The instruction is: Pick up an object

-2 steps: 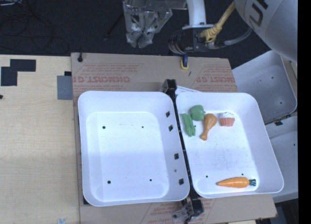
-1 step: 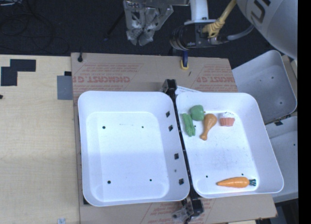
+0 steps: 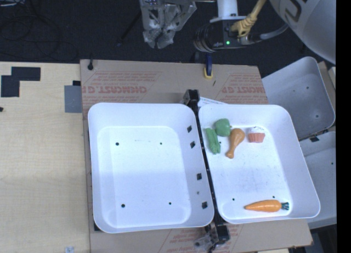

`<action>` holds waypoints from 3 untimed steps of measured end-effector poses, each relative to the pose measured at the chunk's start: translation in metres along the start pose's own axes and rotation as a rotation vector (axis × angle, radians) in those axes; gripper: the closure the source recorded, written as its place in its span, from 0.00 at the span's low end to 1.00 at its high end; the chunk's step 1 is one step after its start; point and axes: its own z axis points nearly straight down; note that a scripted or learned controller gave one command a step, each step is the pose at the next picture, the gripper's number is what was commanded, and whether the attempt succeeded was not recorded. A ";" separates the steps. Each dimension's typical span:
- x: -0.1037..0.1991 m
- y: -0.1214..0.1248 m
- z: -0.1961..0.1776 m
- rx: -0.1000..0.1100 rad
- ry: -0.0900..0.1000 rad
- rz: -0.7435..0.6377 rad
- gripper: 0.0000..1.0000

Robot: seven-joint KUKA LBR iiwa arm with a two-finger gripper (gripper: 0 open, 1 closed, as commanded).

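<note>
Carrot (image 3: 266,206) — orange, tapered, dark-tipped — lies in the right bin (image 3: 307,175); claw (image 3: 160,27) state unclear.

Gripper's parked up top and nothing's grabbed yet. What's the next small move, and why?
Probably swing the gripper toward the right-hand white bin and stop above the orange toy carrot. It lies alone near the bin's front edge, while the other toys cluster at the far end, and the gripper hangs beyond the bins.

Arm (image 3: 307,5) cropped by top edge
</note>
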 end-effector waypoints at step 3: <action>0.004 -0.001 -0.027 0.004 0.000 -0.013 1.00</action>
